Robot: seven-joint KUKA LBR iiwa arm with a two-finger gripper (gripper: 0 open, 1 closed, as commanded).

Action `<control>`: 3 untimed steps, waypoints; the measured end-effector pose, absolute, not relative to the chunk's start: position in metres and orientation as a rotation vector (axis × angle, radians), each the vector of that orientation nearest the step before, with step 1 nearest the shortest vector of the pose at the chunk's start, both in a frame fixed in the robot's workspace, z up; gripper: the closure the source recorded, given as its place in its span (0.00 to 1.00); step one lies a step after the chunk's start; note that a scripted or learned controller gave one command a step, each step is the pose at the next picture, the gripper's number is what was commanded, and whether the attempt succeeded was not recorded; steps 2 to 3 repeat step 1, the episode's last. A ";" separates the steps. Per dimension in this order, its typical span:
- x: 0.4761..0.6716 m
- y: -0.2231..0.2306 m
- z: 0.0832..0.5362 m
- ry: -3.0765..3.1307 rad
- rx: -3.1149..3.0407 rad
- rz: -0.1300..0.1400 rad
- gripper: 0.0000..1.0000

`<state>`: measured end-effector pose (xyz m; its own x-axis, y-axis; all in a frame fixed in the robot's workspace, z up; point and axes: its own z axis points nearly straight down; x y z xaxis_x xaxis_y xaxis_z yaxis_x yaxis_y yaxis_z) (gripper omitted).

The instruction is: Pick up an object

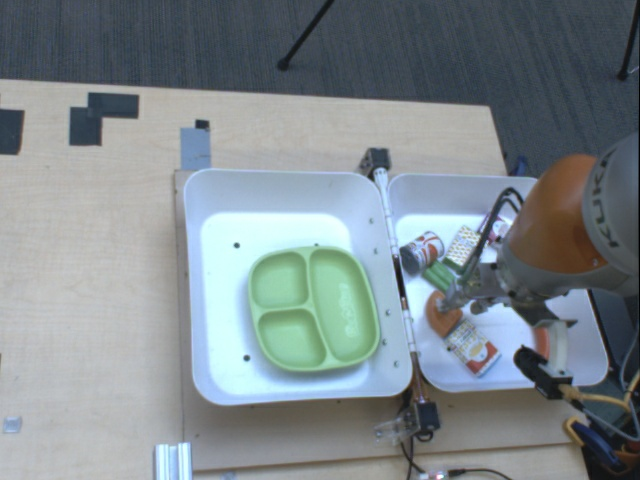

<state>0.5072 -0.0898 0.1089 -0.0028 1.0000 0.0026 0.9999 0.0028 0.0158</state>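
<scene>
small can (421, 251), on its side, right bin (520, 380)

Left bin: smooth, glossy shallow white plastic bin (195, 298)
Plate: matt pale green three-compartment plastic plate (313, 309)
Bench: light, smooth wooden bench top (90, 298)
Floor: rough grey carpet (200, 28)

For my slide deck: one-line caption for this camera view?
KUKA arm's tool low over small items in the right bin; green divided plate in the left bin.
</scene>
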 end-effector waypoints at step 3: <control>0.493 0.001 0.185 2.225 2.216 0.005 1.00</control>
